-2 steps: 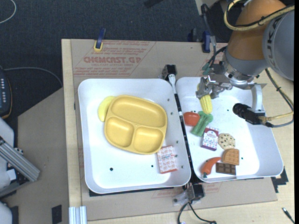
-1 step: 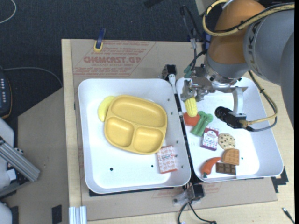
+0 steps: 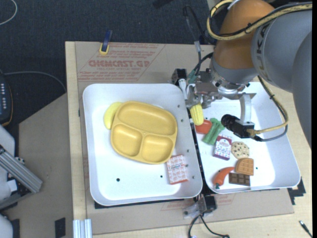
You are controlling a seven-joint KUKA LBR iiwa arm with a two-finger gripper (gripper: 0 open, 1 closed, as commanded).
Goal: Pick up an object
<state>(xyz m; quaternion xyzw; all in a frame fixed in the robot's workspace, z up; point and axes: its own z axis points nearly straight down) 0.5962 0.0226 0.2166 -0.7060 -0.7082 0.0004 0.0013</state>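
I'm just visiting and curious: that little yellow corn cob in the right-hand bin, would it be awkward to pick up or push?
The corn cob looks like a small toy, so probably light and stiff. Its rounded, elongated shape suggests it could roll sideways if nudged. It lies close to the bin wall and against a red and green toy, so a push may shift both.

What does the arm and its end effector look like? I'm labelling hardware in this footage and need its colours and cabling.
The arm is smooth grey, bulky and rounded, with a glossy orange band above the wrist. A yellow-and-black cable loops over that band, and thin black wires trail beside it. The end effector is a compact cluster of silver metal and black parts, and another black cable runs off past it.
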